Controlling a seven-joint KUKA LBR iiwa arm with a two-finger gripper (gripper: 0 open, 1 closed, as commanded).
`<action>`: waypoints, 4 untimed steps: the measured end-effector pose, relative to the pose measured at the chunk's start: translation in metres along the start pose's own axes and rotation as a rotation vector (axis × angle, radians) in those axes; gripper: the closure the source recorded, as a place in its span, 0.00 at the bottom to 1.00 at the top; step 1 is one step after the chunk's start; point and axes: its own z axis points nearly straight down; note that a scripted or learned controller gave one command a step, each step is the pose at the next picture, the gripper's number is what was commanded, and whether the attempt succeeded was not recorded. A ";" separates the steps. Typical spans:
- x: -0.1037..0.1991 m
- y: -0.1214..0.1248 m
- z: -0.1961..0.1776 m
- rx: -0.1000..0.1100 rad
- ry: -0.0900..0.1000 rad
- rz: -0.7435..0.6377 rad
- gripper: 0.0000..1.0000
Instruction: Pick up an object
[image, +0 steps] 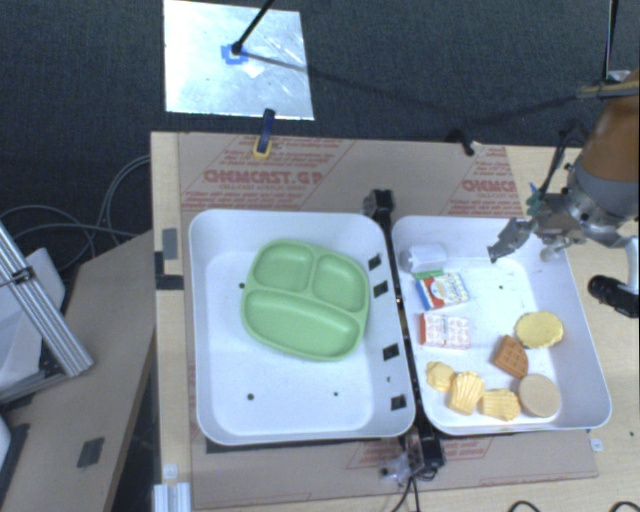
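Objects are lying in the right bin — we're seeing the gripper hovering at one o'clock, jaws apart.

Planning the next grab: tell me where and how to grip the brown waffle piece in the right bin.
Come straight down on the waffle piece and pinch its two straight sides. It lies flat on the bin floor, so a sideways approach has nothing to catch. Turn the fingers so they drop into the bare gaps beside it, clear of the yellow round and the tan disc close by.
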 end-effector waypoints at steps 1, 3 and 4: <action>0.000 0.003 -0.008 -0.013 -0.002 -0.003 0.00; 0.003 0.009 0.095 -0.010 -0.001 -0.003 0.00; 0.003 0.012 0.123 -0.015 0.000 -0.003 0.00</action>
